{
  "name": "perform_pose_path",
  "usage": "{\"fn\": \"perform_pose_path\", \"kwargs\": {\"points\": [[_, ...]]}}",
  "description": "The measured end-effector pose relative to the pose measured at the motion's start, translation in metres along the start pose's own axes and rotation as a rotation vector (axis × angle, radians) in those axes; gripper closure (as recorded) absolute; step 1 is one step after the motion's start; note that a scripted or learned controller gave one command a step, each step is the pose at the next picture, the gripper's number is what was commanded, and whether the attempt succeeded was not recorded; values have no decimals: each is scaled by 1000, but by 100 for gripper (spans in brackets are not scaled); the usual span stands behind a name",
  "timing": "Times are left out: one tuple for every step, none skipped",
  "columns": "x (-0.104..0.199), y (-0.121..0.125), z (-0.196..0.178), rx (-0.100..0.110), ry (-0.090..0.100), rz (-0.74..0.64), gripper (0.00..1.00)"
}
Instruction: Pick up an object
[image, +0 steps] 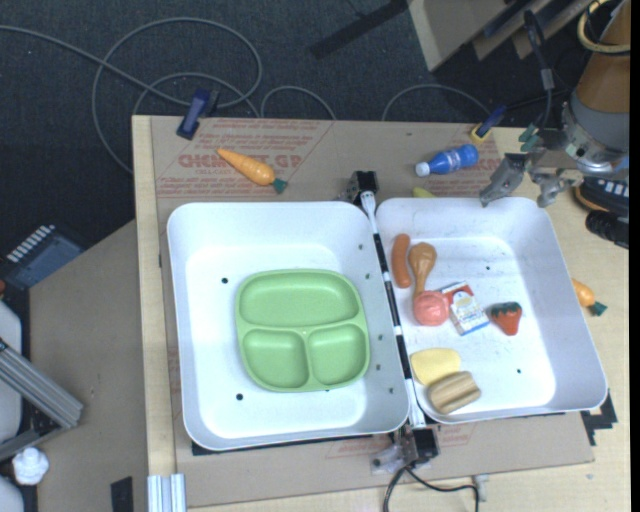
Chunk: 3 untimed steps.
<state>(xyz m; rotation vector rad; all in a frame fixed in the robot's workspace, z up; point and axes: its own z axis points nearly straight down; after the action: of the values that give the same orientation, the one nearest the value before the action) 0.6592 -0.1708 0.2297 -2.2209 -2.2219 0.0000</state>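
My gripper (522, 189) hangs over the far right rim of the right bin (560, 250), open, with nothing between its fingers. Inside that bin lie an orange sausage (401, 260), a brown drumstick (422, 262), a pink round piece (431, 308), a small red-and-white carton (463, 308), a strawberry (506, 316), a yellow piece (435, 363) and a bread roll (452, 392). All of them sit well below and to the left of the gripper.
The left bin (200, 250) holds a green divided plate (300, 328). On the bench behind the bins lie a carrot (250, 166), a blue bottle (448, 160) and a blue clip (195, 113). Another small carrot (585, 296) lies right of the right bin.
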Motion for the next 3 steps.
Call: {"fn": "perform_pose_path", "kwargs": {"points": [[26,-93,87,4,1,1,0],[68,-95,140,-15,-8,0,0],[77,-109,145,3,1,1,0]]}}
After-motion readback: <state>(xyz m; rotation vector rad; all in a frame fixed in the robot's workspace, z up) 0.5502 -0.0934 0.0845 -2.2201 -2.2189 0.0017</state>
